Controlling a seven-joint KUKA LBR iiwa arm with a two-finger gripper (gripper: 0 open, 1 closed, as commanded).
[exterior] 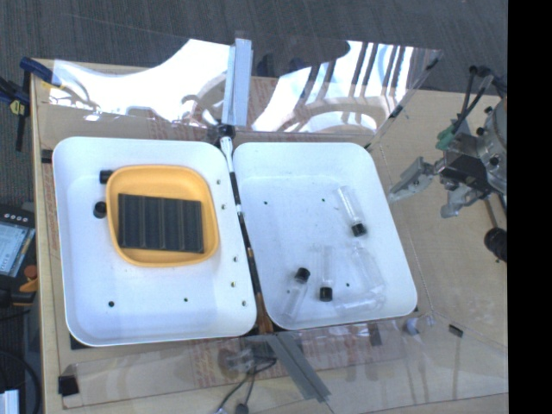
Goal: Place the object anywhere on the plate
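L bin [78, 231]: yellow plate [162, 216]. R bin [285, 179]: clear vials [349, 210].

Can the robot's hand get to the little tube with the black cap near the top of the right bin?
Probably yes. The hand hangs just outside the right bin, and the tube lies alone with nothing over it.

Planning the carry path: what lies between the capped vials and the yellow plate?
In the camera view, the bins' adjoining rims separate vials from plate.
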